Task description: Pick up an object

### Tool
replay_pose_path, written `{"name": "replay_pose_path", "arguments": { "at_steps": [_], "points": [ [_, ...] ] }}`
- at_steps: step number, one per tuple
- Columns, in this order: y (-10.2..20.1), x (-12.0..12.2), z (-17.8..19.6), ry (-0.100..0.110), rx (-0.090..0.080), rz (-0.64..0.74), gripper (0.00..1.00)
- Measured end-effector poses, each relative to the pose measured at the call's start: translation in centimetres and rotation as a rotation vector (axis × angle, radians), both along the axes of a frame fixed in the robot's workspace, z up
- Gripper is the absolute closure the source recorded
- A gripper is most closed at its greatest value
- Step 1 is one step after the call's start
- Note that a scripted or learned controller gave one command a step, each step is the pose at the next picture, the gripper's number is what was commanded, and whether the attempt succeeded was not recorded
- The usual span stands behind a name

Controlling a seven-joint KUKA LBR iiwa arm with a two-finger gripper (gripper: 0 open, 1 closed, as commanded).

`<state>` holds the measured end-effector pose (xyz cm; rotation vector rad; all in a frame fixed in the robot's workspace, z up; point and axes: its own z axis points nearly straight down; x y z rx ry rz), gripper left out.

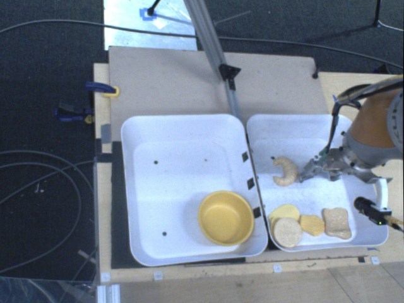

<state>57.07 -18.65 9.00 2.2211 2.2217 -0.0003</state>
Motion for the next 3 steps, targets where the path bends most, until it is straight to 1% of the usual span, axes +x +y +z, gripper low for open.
{"name": "replay_pose_path", "arguments": {
  "at_steps": [1,2,3],
  "points": [
    [0.0,0.1,1.2,-0.003,-0.001,-0.001,1.0],
    [-0.1,-0.8,6.5,-0.005,-0.001,-0.002,1.0],
    [-0.5,-0.5,13.0,-0.009,-0.003,0.004,1.0]
  ]
}}
